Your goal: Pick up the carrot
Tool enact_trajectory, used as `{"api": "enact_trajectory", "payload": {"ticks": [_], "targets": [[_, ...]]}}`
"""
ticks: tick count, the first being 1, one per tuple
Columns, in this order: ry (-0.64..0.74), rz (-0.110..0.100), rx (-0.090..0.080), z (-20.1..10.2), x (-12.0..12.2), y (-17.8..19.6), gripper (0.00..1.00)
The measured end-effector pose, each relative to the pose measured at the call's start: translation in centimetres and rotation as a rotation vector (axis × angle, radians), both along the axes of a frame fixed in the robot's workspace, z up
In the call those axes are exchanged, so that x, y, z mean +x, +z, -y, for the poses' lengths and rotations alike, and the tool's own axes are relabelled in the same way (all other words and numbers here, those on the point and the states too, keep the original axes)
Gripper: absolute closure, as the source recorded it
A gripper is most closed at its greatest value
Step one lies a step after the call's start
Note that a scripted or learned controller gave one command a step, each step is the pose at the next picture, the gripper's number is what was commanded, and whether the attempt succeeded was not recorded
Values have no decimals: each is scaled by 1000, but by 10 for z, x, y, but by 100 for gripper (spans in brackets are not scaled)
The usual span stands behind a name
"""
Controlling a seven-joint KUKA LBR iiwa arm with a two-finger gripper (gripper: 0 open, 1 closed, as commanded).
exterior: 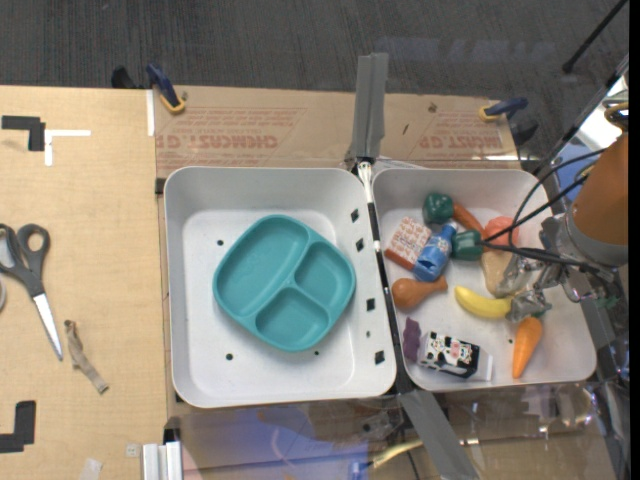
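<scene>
Orange and tapered, the carrot (526,345) lies in the near right corner of the right bin (572,373), its blunt end just under the gripper (528,290); whether that gripper is spread or pressed together cannot be told. One yellow banana (481,302) lies just left of it, one black-and-white carton (453,354) nearer still, one blue bottle (434,251) farther off. The left bin (190,298) holds one teal divided plate (285,283). One pair of scissors (30,280) rests on the desk (80,228), far left.

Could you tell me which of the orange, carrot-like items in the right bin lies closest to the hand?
The carrot at the bin's front right lies just below the hand. The other slim orange piece lies farther back, beside the dark green toy.
</scene>
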State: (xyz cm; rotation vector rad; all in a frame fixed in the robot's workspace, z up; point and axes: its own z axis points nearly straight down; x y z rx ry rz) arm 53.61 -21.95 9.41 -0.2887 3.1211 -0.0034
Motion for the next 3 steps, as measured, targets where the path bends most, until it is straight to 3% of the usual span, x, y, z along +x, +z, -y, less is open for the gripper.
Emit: {"api": "enact_trajectory", "payload": {"ticks": [1,2,3], "targets": [[147,-3,1,-26,-17,147,100],[147,-3,2,-26,-17,147,0],[29,-5,2,2,-45,89,0]]}}
